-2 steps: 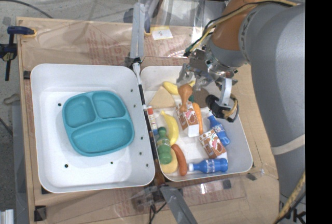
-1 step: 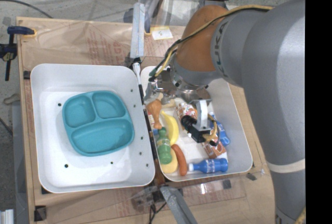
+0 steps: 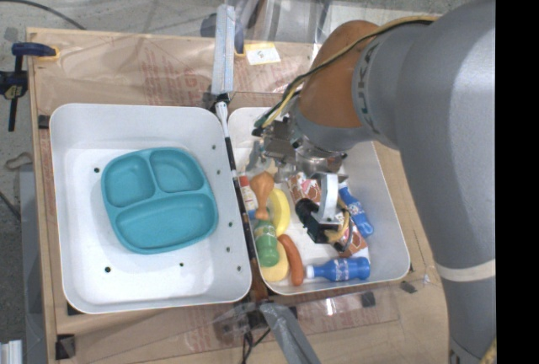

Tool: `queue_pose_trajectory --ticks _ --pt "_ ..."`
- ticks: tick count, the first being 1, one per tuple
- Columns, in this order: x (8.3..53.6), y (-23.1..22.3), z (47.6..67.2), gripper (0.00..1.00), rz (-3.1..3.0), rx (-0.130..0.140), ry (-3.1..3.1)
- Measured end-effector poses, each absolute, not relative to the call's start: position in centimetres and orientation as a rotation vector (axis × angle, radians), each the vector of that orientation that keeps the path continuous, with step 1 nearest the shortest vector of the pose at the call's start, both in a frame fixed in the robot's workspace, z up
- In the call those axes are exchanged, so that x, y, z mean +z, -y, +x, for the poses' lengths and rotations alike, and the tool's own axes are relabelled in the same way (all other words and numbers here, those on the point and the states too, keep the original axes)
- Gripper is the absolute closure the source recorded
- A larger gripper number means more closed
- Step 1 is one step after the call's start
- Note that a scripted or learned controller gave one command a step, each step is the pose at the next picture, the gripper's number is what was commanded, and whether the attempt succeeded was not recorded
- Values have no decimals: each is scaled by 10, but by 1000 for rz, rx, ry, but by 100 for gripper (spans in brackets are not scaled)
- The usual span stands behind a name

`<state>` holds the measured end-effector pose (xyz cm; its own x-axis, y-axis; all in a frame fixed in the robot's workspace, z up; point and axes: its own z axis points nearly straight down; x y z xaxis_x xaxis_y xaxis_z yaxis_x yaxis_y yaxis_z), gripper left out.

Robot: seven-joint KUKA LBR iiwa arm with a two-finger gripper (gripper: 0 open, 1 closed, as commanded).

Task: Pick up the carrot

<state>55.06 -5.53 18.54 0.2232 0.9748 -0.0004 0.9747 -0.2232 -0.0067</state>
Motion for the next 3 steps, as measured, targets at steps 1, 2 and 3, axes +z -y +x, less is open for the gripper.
queue_pose_trajectory --ticks 1,2,3 --pt "196 57 551 100 -2451 8 1955" --pt "330 113 592 100 -2179 -1 2267" --pt "217 76 560 100 -2458 5 1949"
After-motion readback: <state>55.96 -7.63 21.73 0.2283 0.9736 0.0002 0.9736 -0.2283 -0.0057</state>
